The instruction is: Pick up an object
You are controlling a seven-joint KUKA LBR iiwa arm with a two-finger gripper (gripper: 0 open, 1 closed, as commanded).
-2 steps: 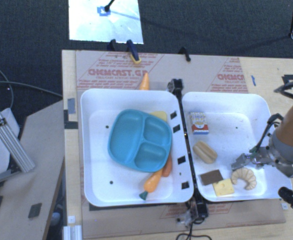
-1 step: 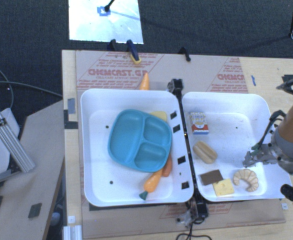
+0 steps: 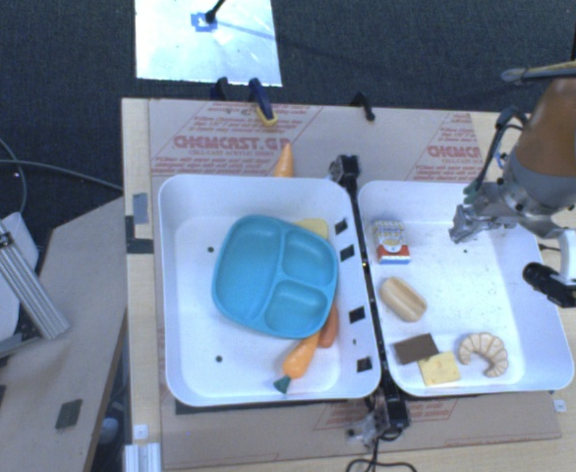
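Gripper point(image 3: 468, 226) hangs over right bin point(image 3: 544, 308) back area, grasp state can't tell. Nearest pickable: fries box point(image 3: 391, 241), bread roll point(image 3: 403, 299), well apart from it. Risk: descends on bare floor, closes on nothing

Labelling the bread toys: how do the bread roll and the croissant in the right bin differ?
The smooth tan oval bread roll lies mid-bin; the pale ridged crescent croissant lies near the bin's front right corner. The roll is darker and straight, the croissant curved. Both lie flat, apart from the gripper.
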